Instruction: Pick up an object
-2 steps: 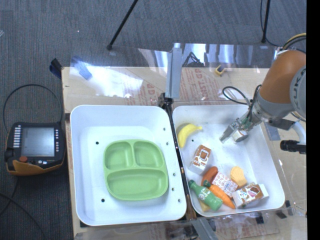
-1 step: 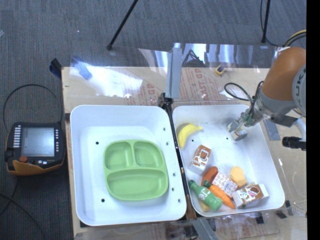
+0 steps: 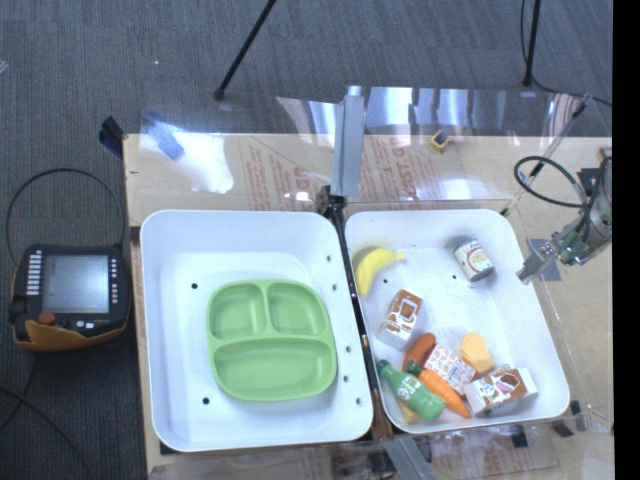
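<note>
Arm sits at the right edge of the desk, gripper just outside the right bin's right wall, level with the can. I cannot tell how far the fingers are open; too small and blurred. Nothing visible between them.

Right bin contents: banana upper left, can upper right, small carton in the middle. Lower cluster, packed close: carrot, green bottle, a second carton, an orange block. Left bin carries only a green tray.

Step, as I judge it: approach, no object picked yet. The can is nearest the gripper and stands apart from its neighbours, so I'd take it as the easy target. Next move calls for carrying the gripper in over the bin wall, centring above the can, then descending. The cluster looks riskier; items touch.
</note>
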`<state>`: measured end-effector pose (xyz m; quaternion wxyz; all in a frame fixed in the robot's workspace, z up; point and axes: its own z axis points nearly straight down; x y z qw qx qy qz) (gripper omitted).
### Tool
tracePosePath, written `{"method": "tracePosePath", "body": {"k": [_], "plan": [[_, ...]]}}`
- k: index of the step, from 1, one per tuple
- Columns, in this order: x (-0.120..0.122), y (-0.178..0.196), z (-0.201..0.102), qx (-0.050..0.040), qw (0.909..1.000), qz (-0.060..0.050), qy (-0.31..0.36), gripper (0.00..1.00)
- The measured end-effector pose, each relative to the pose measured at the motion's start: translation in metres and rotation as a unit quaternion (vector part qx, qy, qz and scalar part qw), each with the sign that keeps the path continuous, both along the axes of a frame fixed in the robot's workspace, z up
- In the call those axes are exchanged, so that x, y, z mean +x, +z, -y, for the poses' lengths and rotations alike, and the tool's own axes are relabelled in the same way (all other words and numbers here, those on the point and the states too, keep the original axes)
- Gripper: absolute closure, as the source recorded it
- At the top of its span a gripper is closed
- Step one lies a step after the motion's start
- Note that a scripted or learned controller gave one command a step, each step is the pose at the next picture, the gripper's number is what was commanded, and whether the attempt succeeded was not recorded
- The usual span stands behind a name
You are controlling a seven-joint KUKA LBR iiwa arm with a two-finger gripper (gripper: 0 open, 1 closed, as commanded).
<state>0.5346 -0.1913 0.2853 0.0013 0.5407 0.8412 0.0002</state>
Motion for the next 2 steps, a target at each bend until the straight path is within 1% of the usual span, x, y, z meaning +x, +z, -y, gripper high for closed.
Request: {"method": "tracePosePath", "body": {"k": [1, 2], "plan": [[0.09, -0.164, -0.028, 0.0015, 0.9979, -0.005, -0.065, 1.0], [0.11, -0.066, -0.018, 0.0004, 0.9852, -0.001, -0.171, 1.0]]}}
